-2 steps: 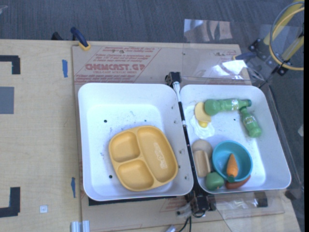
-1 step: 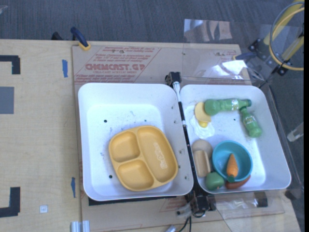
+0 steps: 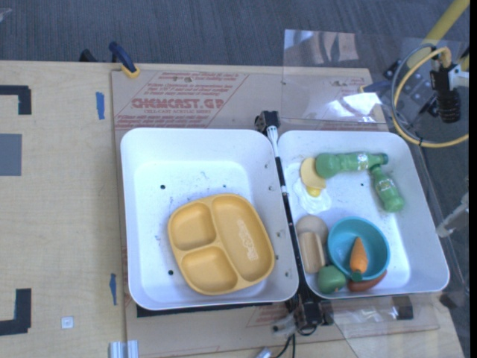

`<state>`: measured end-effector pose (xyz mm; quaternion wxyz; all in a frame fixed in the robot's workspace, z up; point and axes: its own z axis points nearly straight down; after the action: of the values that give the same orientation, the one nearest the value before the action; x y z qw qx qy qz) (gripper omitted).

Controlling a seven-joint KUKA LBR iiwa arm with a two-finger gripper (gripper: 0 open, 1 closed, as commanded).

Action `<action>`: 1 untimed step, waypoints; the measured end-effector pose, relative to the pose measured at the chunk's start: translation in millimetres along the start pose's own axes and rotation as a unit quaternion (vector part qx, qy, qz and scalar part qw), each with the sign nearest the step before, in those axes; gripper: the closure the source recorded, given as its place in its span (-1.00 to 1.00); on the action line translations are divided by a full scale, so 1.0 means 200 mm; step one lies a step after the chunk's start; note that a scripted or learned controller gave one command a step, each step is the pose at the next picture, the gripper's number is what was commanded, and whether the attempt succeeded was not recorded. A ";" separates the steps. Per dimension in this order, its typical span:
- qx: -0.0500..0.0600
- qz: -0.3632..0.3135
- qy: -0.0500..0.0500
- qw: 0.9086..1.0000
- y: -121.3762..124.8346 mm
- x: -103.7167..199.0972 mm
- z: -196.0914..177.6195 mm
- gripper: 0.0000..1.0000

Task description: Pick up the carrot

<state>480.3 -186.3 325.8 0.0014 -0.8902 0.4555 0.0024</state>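
Two shallow white bins sit side by side on a sheet of brown cardboard [image 3: 179,95] laid over a pale wooden bench [image 3: 52,200]; the left bin [image 3: 141,155] holds a yellow divided tray [image 3: 220,243] with three compartments, set toward its near side and turned at a slant; dark specks dot the bin floor beyond the tray. The right bin [image 3: 421,222] holds the small items; the carrot [image 3: 358,255], orange and short, lies inside a blue bowl [image 3: 339,246] at the near middle of this bin, its thin end pointing far and its thick end resting toward the bowl's near rim; a red object [image 3: 367,283], mostly hidden, shows just under the bowl's near edge; a round green piece [image 3: 331,278] touches the bowl on its near left; a tan cylinder [image 3: 311,243] lies just left of the bowl, against the bin's left wall. Farther back, a fried egg [image 3: 311,180] with a yellow centre lies near the left wall; a long green vegetable [image 3: 349,162] stretches rightward beside it; a small green bottle [image 3: 387,191] lies tilted just right of that. At the far right corner of the scene, dark equipment [image 3: 446,95] looped with yellow cable [image 3: 406,129] stands beyond the bins; whether this is the claw, and how its fingers stand, cannot be told.
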 end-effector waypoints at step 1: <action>0.003 -0.102 0.006 0.995 0.00 0.06 -0.73 -1.00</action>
<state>487.3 -196.9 470.9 0.0017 -0.9322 0.3619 -0.0043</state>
